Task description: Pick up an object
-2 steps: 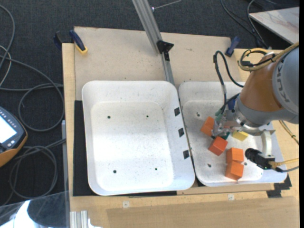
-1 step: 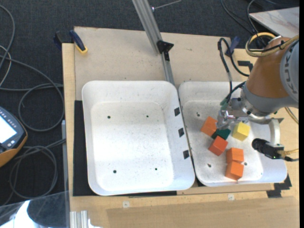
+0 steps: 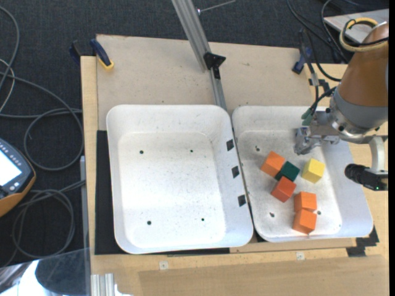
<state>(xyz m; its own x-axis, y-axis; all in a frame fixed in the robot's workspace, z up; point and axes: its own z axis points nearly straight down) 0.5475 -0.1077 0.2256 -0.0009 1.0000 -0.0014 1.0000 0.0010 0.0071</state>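
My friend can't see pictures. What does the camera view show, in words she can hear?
A grey and orange robot arm's gripper hangs over the right white bin, above six small blocks: three orange blocks, a red block, a green block and a yellow block. The left white bin sits beside it.

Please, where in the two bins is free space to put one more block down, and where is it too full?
The left bin has bare floor from wall to wall. In the right bin, a free strip lies between the divider-side wall and the orange block. The middle is crowded: green block, yellow block, more orange blocks, with the gripper just above them.
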